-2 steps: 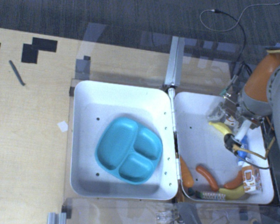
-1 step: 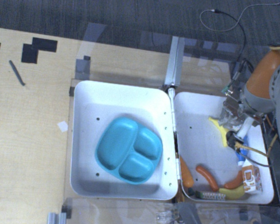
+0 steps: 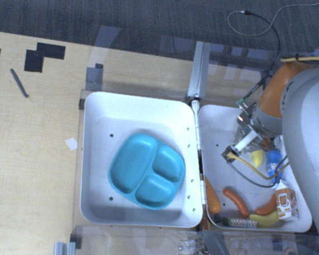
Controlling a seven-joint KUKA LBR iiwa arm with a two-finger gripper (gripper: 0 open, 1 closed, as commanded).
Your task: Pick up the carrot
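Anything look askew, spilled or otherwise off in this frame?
One thing: the carrot lies pressed against the right bin's left wall at the near corner, partly under the rim, awkward for the gripper. The blue divided plate sits flat in the left bin.

Two white bins side by side on my desk (image 3: 27,156).
I see a blue divided tray (image 3: 147,170) in the left bin (image 3: 96,146); the right bin (image 3: 215,135) holds a sausage (image 3: 235,201) and a banana (image 3: 264,219).
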